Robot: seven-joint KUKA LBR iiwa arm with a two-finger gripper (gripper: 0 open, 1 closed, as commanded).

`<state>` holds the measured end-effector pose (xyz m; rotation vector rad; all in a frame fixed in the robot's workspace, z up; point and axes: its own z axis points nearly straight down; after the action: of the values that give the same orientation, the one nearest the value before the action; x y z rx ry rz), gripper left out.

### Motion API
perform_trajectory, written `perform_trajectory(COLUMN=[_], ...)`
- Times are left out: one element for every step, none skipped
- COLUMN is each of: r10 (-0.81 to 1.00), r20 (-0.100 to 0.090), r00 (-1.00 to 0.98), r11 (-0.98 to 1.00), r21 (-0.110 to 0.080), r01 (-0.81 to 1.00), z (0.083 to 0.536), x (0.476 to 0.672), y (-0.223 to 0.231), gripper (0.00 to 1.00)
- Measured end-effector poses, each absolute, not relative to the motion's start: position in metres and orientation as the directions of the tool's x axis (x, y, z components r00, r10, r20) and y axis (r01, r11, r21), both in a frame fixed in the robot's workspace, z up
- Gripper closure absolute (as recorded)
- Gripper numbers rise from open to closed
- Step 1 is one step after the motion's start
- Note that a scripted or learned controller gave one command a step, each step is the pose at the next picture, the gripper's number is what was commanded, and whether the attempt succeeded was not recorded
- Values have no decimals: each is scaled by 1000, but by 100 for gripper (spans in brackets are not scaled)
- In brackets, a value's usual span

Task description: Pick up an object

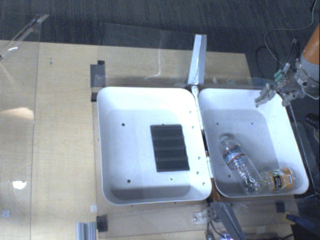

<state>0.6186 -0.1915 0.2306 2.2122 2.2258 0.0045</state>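
Gripper (274, 90) hangs over the right bin's (250, 116) far corner, fingers spread apart and holding nothing, well apart from the plastic bottle (240, 165)

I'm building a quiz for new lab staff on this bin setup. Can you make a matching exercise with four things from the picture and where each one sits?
Things:
1. black ridged block
2. clear plastic bottle
3. small orange-labelled bottle
4. end effector

Places:
A. near corner of the right bin
B. over the far right corner of the right bin
C. middle of the left bin
D. lying aslant in the right bin's near half

Pairs: 1-C, 2-D, 3-A, 4-B
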Motion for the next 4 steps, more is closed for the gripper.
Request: perform_trajectory(r10=[999, 985, 989, 996], r20=[0, -3, -1, -1], r00=[-39, -173, -146, -91], r11=[39, 173, 146, 91], r21=[3, 14, 8, 9], r01=[999, 985, 989, 996], z=[112, 90, 87, 89], x=[573, 557, 661, 608], y=[-176, -106, -104, -118], gripper=[0, 0, 0, 0])
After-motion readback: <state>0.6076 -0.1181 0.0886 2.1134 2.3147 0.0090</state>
